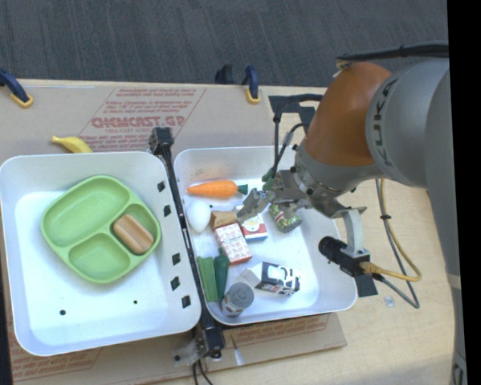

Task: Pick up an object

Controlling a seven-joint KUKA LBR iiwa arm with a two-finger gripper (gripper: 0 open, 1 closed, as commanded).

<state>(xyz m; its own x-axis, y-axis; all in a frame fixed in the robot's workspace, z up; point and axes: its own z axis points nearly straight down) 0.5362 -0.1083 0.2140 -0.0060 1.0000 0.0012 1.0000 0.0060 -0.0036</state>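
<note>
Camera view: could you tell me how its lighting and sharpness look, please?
Camera view: even, soft light, faint shadows inside the white bins; sharp on the green plate and carrot; the gripper looks slightly smeared, and the small items beneath it are hard to resolve.

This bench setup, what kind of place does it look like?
Probably a robotics lab's grasping station: a robot arm reaches over two white bins, toy food like a carrot fills one, and clamps hold the board.
</note>
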